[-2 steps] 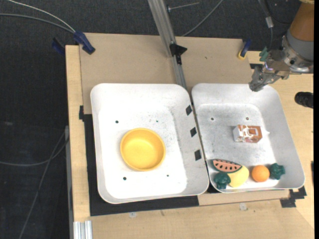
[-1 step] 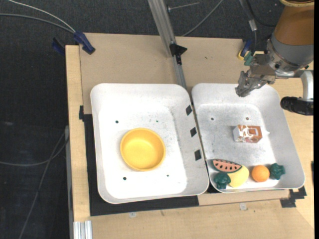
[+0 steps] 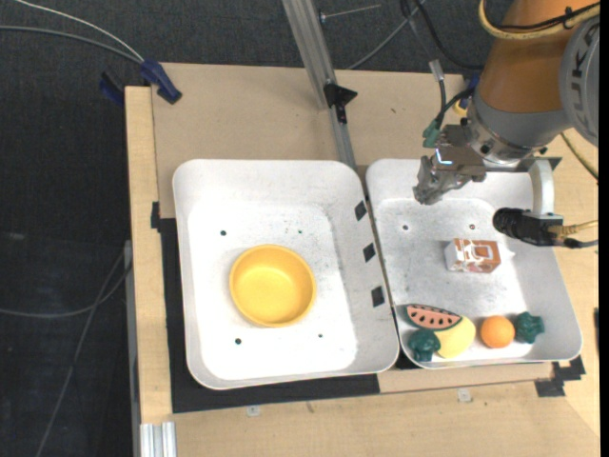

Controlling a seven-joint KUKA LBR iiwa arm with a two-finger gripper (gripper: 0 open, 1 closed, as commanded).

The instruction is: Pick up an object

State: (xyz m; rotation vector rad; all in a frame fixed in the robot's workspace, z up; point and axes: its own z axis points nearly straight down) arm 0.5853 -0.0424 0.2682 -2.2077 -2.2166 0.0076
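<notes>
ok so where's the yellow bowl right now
The yellow bowl sits in the left bin, near its middle, far from the toys in the right bin.

A pale wooden bench [image 3: 257, 112] stands on dark grey carpet [image 3: 57, 255]. Thin grey cables [image 3: 67, 31] trail loosely across the carpet at the upper left, and a blue clamp [image 3: 162, 81] grips the bench's far left corner. A slanted metal pole [image 3: 309, 36] rises from the bench's middle. Black matting [image 3: 276, 393] edges the near side.
</notes>
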